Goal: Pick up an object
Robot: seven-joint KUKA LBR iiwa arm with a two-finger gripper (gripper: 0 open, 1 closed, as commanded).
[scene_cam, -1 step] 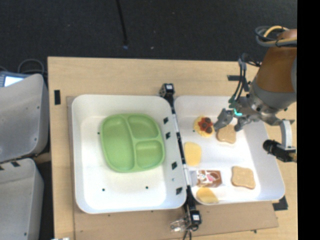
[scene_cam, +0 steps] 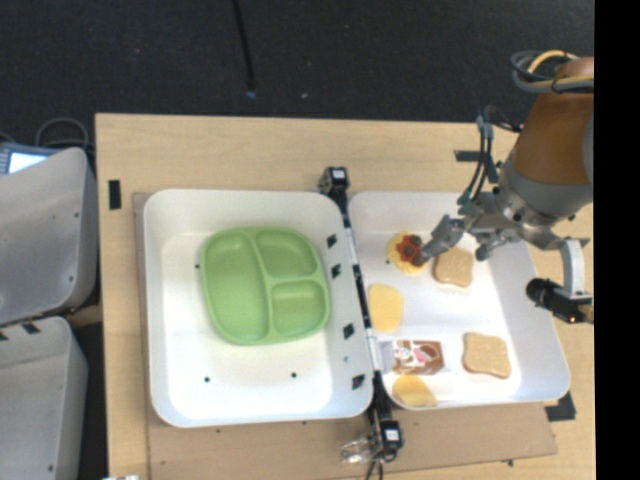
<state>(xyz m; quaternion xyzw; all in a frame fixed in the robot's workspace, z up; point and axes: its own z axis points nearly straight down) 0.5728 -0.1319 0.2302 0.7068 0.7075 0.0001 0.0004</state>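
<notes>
A light-brown wooden bench top (scene_cam: 250, 148) lay under even, soft light, its far edge meeting a dark, almost black floor (scene_cam: 300, 38). A thin dark cable (scene_cam: 240, 38) ran across that floor. At the left stood pale grey padded shapes (scene_cam: 40, 238), possibly chair cushions, with a black coiled cord (scene_cam: 62, 128) just beyond them.

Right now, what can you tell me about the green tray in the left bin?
The green tray is a rounded, pale green divided plate that looks like plastic, with three compartments: one large at the left, two smaller at the right. It lies flat and face up near the middle of the left bin, on the white floor. Nothing lies in it or touches it, and it sits apart from the bin's walls.
</notes>
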